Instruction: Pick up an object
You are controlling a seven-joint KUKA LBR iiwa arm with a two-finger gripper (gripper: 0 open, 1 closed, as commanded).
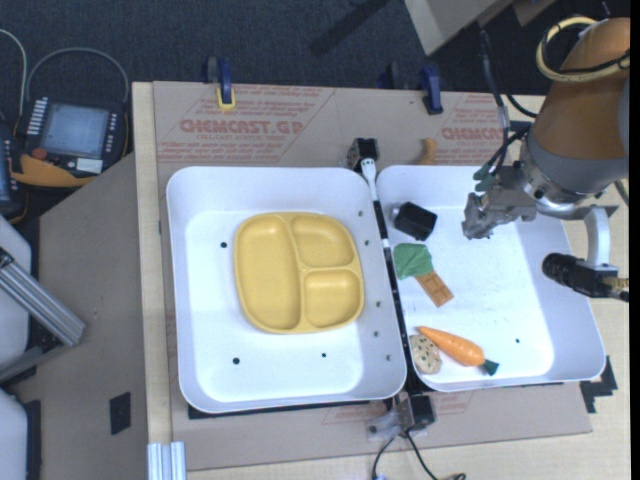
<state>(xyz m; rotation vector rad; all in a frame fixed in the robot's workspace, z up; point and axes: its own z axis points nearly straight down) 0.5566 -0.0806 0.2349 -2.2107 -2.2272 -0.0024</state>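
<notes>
Bench is a cardboard sheet on dark carpet, with a yellow divided plate in the left bin. The right bin holds a carrot, black block and green piece. Gripper hangs above it; can't tell its fingers' state.

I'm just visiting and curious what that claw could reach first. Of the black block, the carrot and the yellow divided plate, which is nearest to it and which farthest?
Judged from the camera view, measuring from the end effector over the right bin:
1. Black block, just to its left in the same bin.
2. Carrot, near that bin's front edge.
3. Yellow divided plate, in the left bin.
</notes>
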